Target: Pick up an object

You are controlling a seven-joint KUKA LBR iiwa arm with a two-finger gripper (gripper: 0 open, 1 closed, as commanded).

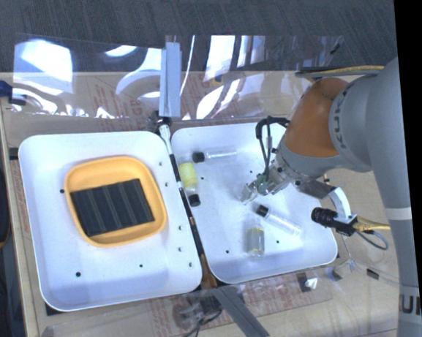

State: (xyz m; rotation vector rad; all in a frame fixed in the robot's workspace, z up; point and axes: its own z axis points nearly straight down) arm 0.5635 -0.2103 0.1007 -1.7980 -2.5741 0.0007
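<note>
Two white bins side by side on the surface [282, 308]. Left bin [48, 237] carries a yellow tray [76, 184] with a dark ribbed insert [115, 207] lying in it, set slightly askew.

Right bin [226, 262] carries the small loose things. Near its left wall: a pale yellow cylinder [188, 175], and just below it a small black piece [194, 198]. Toward the top, a clear tube with a dark cap [211, 156], lying roughly level. Lower centre: a second clear tube with a dark cap [276, 220], lying on a slant, cap toward upper left. Below and left of that, a small clear vial [255, 238], contents yellowish, close to the slanted tube but apart from it.

Arm [354, 126] comes in from the right, orange band above the wrist, bent over the right bin. Claw [260, 187] sits low in the middle of that bin, just above the slanted tube's cap, well apart from the yellow cylinder. Its tip is small and cluttered with glints; cannot tell whether it is spread or closed, nor whether anything sits in it. A black fitting [329, 217] hangs off the wrist at the bin's right edge.
</note>
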